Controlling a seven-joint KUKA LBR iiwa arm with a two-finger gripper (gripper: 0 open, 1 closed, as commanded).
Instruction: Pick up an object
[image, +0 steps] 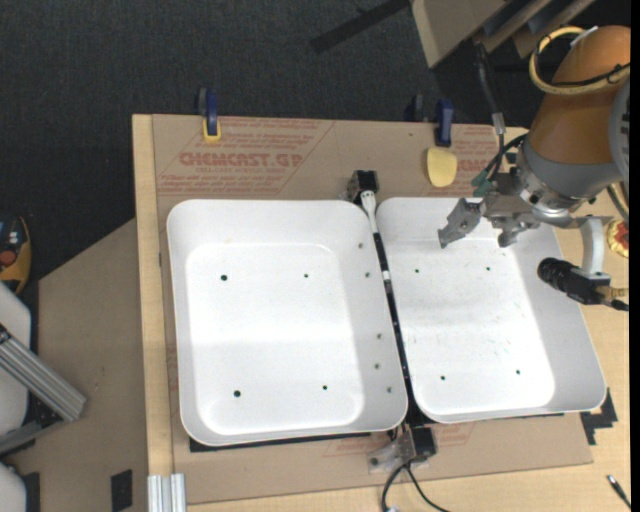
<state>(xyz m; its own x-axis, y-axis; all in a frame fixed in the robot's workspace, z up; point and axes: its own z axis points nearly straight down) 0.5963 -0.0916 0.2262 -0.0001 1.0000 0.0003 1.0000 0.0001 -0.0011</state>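
Two grey fingers of the gripper (482, 226) stood apart with nothing between them, hanging over the far edge of the right bin (500, 390), one finger toward the divide between the bins and the other toward the arm's side. Above them rose the grey wrist and the orange band (590, 55) of the single arm. No object to be picked up could be made out in the right bin or in the left bin (270, 400), two bins in all, each showing four small dark dots on its white floor. One pale yellow piece (441, 166) lay on the brown board (300, 150) beyond the right bin, just below one of two blue clamps (444, 118). Red print on the board read "CHEMCAST GP", repeated in fainter lines.
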